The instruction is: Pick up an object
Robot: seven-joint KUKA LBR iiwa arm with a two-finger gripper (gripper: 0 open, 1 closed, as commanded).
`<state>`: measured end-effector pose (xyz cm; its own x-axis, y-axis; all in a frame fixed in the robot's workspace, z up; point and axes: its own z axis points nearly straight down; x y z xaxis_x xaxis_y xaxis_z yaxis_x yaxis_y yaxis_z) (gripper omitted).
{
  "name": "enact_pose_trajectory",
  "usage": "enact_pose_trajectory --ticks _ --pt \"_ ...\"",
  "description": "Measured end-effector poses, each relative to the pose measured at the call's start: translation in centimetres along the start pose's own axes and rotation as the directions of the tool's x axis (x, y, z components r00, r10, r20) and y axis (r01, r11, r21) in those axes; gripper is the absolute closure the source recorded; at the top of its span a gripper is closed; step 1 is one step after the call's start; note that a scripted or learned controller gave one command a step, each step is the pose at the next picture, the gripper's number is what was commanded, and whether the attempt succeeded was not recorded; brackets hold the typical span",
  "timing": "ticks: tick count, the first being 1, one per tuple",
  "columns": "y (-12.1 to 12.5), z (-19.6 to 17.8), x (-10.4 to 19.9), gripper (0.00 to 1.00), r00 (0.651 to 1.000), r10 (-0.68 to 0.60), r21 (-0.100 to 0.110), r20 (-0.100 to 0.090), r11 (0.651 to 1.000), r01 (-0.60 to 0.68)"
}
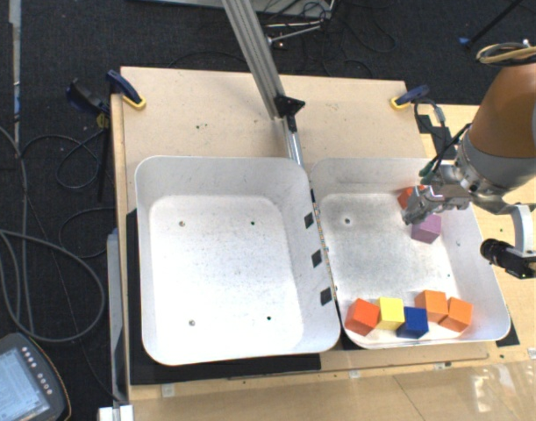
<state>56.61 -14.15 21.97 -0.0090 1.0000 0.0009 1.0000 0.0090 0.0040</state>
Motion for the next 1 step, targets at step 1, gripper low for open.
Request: enact_pose_trajectory --ticks 1 --pt "2.2 -0.71 5.23 1.0 1.0 0.001 0.001 -0.001 1.0 -0.001"
